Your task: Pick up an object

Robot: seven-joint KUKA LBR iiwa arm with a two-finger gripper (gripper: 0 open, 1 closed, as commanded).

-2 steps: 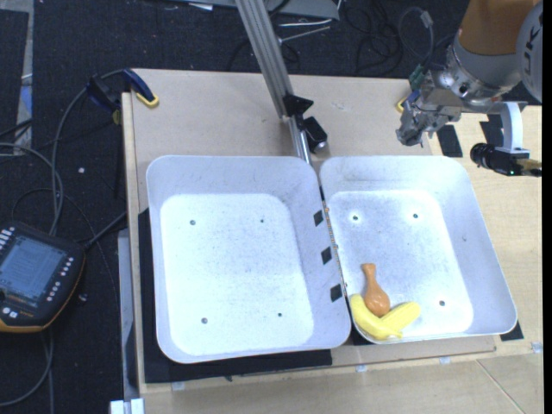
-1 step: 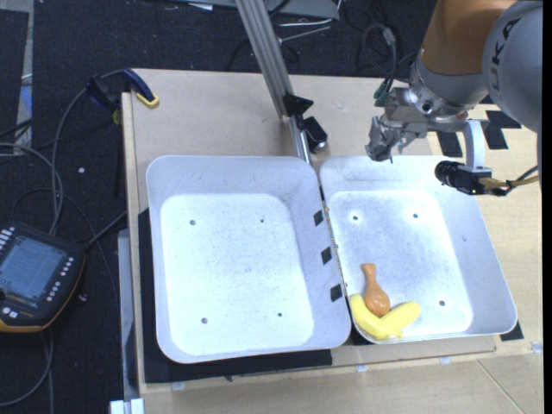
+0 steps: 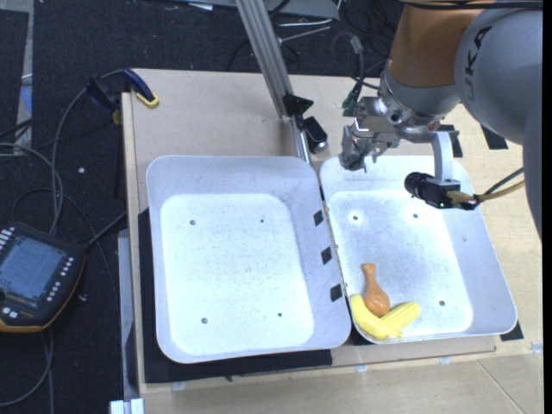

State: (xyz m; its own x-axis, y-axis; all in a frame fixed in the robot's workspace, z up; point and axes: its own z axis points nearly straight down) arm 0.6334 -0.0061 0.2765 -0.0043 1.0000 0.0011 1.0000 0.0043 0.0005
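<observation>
looks like a robotics lab setup tbh: a plain wooden bench (image 3: 216, 119) on dark carpet, loose black cables (image 3: 52, 171) trailing all over the floor, a teach pendant (image 3: 30, 274) with a lit screen lying off to the side (classic industrial arm controller), and an aluminium extrusion post (image 3: 267, 50) rising from the bench

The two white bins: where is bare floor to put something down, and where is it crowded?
The left bin has bare floor from wall to wall. In the right bin, the middle and far part is bare, under the pincer at its far left corner. The near left corner is crowded: an orange toy lies against a yellow banana.
</observation>
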